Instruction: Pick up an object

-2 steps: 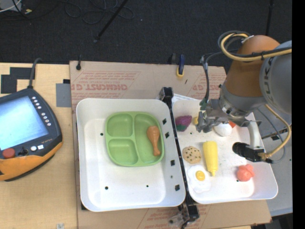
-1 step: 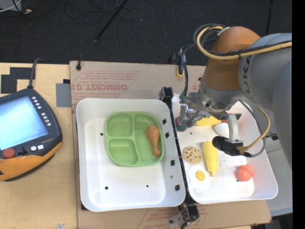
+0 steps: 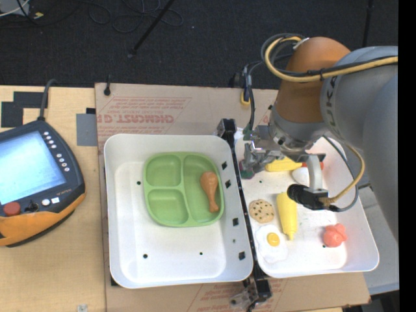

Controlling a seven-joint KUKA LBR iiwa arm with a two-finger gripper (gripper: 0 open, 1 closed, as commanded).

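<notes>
My gripper [image 3: 249,162] hangs low over the far left corner of the right bin [image 3: 354,260], close to the wall between the two bins. A small dark green thing [image 3: 245,172] sits right under it; I cannot tell whether it is touched. Just right of the gripper a yellow banana-like piece [image 3: 283,166] lies partly under the wrist. Nearer the front are a cookie [image 3: 261,210], a yellow corn cob [image 3: 286,214], a fried egg [image 3: 272,242] and a red fruit [image 3: 334,235].
The left bin [image 3: 130,252] holds a green divided plate [image 3: 166,203] with a brown drumstick [image 3: 210,189] in its right compartment. A black cable [image 3: 312,197] loops from the wrist over the right bin. A teach pendant [image 3: 36,174] lies at the far left.
</notes>
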